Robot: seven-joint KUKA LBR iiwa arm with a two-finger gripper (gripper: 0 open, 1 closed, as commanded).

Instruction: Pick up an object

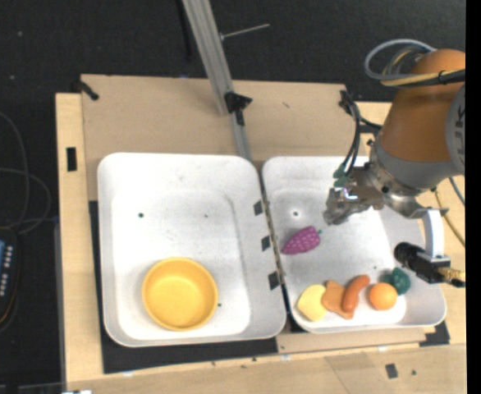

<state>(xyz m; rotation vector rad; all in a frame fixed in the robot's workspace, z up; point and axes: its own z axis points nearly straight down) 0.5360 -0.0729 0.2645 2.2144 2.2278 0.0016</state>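
Fingers (336,209), whether apart or together I cannot tell, hang just up-right of the purple grape bunch (302,240), whose long axis tilts toward them.

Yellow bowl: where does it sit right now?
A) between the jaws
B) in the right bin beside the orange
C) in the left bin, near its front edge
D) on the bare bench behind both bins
C: the yellow bowl rests on the floor of the left bin, toward its front edge, while the toy foods lie in the right bin.
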